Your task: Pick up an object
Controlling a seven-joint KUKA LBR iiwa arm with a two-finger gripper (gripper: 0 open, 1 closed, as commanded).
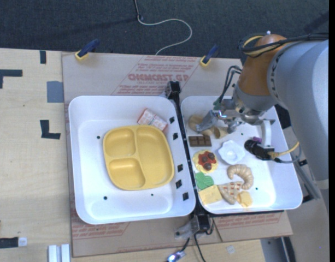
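My gripper [217, 118] hangs low at the back left of the right bin [288, 196], reaching in from the right. Its tip is right beside a tan, bread-like piece [198, 123]; I cannot tell whether they touch. A brown chocolate bar [199, 141] lies just in front of that piece. Further forward sit a round yellow piece with red topping [205, 160], a white cup-like piece [230, 152] and a croissant [241, 173].
A green leaf piece [204, 180], a yellow cheese slice [210, 194] and a waffle wedge [230, 191] crowd the right bin's front. In the left bin [80, 162] lie a yellow divided plate [138, 157] and a small pink packet [152, 119].
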